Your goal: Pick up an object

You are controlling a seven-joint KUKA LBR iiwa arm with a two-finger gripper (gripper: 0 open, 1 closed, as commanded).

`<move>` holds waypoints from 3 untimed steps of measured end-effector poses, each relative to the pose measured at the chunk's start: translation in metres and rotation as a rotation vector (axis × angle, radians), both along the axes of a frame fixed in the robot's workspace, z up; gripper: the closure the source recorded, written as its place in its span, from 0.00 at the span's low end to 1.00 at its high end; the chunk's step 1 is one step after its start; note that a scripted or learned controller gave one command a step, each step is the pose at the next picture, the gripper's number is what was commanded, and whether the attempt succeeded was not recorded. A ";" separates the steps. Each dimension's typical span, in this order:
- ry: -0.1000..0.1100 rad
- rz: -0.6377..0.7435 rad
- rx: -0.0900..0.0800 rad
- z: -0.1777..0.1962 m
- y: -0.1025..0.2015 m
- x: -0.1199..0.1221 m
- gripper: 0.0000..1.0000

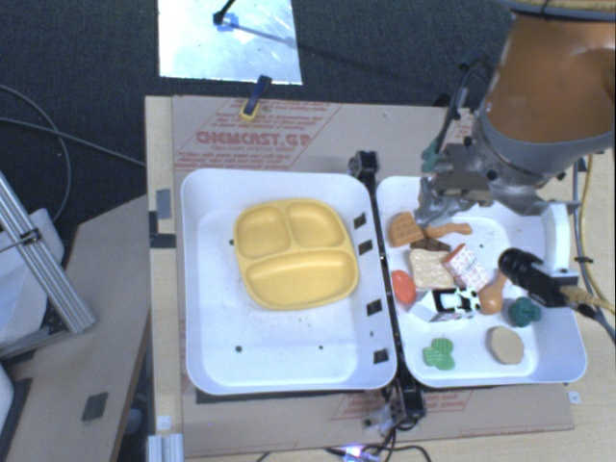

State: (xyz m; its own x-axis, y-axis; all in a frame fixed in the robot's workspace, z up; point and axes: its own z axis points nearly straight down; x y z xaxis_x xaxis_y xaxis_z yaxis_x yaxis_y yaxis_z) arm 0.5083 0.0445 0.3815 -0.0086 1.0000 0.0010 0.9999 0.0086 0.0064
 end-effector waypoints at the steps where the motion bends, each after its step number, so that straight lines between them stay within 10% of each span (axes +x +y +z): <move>1: 0.006 -0.010 -0.001 -0.034 -0.034 -0.022 1.00; 2: 0.008 -0.002 0.000 -0.087 0.007 -0.022 1.00; 3: 0.004 -0.007 0.000 -0.085 0.005 -0.021 0.00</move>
State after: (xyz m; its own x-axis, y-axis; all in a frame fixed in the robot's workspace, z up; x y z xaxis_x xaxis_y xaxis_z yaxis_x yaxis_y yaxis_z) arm 0.4872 0.0491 0.2969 -0.0019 1.0000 0.0006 1.0000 0.0019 0.0026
